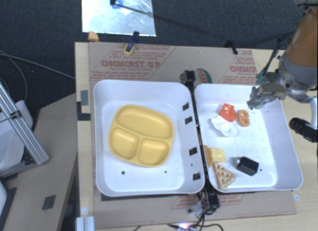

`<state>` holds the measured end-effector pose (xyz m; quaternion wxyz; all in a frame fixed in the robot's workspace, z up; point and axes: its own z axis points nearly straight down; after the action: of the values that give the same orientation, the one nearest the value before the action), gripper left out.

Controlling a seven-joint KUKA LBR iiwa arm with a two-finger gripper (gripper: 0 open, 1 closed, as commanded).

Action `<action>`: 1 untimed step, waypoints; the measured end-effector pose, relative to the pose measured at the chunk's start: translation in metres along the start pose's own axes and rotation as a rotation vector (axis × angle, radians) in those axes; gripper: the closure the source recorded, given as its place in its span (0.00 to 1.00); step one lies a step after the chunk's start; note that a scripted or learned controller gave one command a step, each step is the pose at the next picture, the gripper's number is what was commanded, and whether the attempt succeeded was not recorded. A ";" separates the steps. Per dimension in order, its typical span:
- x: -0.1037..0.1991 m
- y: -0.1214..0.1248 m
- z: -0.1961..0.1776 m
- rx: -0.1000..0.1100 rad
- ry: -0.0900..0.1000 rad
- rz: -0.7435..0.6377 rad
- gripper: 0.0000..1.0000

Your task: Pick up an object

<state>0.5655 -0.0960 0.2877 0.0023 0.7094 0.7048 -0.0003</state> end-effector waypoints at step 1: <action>0.008 -0.082 0.073 0.008 0.006 -0.005 1.00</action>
<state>0.4834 -0.0879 0.2139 -0.0026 0.7075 0.7067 -0.0012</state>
